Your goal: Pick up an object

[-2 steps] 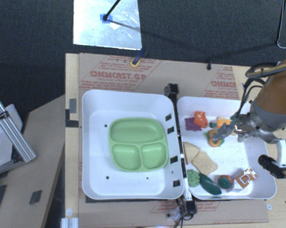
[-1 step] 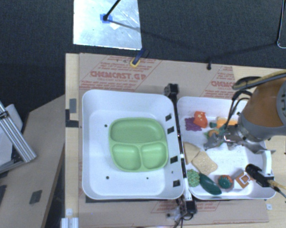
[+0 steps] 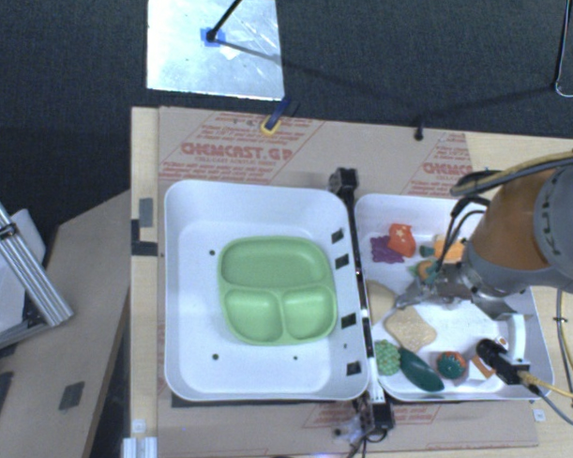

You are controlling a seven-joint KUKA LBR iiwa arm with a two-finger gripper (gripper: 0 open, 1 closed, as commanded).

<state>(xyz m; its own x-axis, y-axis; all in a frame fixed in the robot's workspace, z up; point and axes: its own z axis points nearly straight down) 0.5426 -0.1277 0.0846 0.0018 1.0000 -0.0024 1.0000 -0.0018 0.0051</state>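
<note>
The right bin (image 3: 543, 362) holds several small toy foods. A red-orange piece (image 3: 402, 239) and a purple piece (image 3: 384, 251) lie at its back left. A tan bread slice (image 3: 411, 328) lies in the middle, with a green leafy piece (image 3: 387, 356), a dark green pod (image 3: 419, 370) and a red-and-green ball (image 3: 452, 363) along the front. My gripper (image 3: 423, 292) hangs low over the bin's middle, just behind the bread slice and in front of a small green piece (image 3: 424, 270). The wrist hides part of an orange piece (image 3: 443, 248).
The left bin (image 3: 187, 267) holds a light green divided plate (image 3: 275, 289). Black clips run along the wall between the two bins (image 3: 351, 273). The arm's orange band (image 3: 512, 231) covers the right bin's back right. An orange stick (image 3: 482, 367) lies near the front right.
</note>
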